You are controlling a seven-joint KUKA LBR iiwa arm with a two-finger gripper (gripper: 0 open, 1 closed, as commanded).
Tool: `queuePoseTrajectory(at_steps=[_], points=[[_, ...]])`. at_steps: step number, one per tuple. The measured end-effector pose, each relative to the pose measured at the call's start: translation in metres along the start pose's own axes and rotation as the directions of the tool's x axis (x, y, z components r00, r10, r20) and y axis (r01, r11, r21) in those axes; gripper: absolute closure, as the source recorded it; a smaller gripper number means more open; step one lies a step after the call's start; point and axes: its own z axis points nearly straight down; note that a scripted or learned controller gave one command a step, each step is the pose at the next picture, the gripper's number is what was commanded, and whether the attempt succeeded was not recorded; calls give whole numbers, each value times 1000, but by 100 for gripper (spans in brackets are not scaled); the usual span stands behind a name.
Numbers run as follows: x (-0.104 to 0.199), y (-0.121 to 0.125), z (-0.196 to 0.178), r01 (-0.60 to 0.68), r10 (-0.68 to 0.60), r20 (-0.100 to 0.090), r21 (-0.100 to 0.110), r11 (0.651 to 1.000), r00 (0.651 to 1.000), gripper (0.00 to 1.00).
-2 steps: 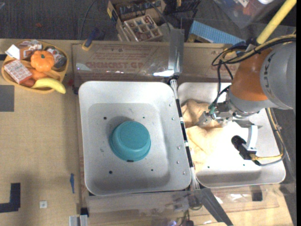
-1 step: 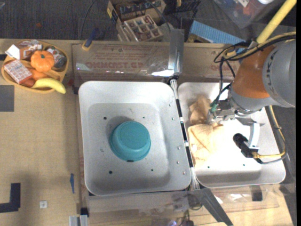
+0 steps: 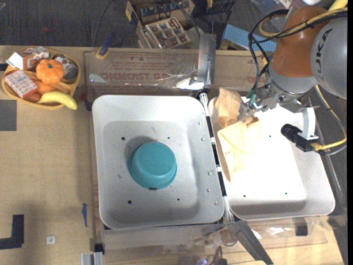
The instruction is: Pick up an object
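Note gripper [image 3: 255, 105] low over right bin [image 3: 287, 195], far-left corner, beside tan cloth [image 3: 238, 145] draped along left wall. Pincer state: cannot tell. Teal bowl [image 3: 153, 164] sits centre of left bin [image 3: 110, 120], likely untargeted.

At the counter's [image 3: 44, 175] far left corner sits a yellow bowl [image 3: 12, 87] holding a small orange pumpkin [image 3: 49, 70], a banana [image 3: 58, 99] and little boxes. Beyond the counter, on dark carpet, stands a wooden crate [image 3: 162, 24].
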Motion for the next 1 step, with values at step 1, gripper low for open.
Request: queuePoseTrajectory(at_steps=[1], points=[[-11, 35, -1, 373, -373, 3, -3, 928, 928, 100]])
